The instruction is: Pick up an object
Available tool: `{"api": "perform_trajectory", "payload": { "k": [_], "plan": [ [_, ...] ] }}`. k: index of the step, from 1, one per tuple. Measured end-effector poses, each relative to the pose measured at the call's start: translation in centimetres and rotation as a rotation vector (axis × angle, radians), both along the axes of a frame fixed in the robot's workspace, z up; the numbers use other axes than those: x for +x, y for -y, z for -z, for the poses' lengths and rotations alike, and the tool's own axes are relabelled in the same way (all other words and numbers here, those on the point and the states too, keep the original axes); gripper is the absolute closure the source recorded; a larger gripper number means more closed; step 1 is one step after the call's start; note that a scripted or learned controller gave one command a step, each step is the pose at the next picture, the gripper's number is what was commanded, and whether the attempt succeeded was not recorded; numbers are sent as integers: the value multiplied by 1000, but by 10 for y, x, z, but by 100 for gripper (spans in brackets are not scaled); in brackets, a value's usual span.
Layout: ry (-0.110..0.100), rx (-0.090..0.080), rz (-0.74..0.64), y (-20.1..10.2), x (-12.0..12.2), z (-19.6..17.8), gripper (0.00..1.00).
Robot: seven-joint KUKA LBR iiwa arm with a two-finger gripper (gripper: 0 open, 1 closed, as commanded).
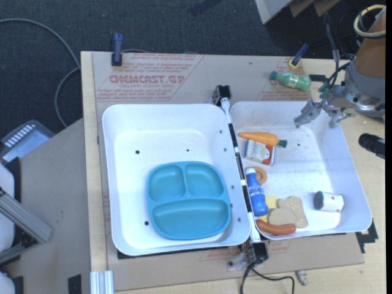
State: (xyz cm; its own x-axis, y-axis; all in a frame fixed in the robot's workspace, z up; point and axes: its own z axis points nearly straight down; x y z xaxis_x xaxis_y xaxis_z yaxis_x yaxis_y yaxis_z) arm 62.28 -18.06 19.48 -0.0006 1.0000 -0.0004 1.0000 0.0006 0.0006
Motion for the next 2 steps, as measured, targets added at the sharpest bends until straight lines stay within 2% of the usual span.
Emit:
{"api": "perform_trajectory", "payload": {
  "k": [1,2],
  "plan": [
    [-3,2,-1,-75,19,84,0],
    [10,-1,2,-84,-30,106,0]
  ]
}}
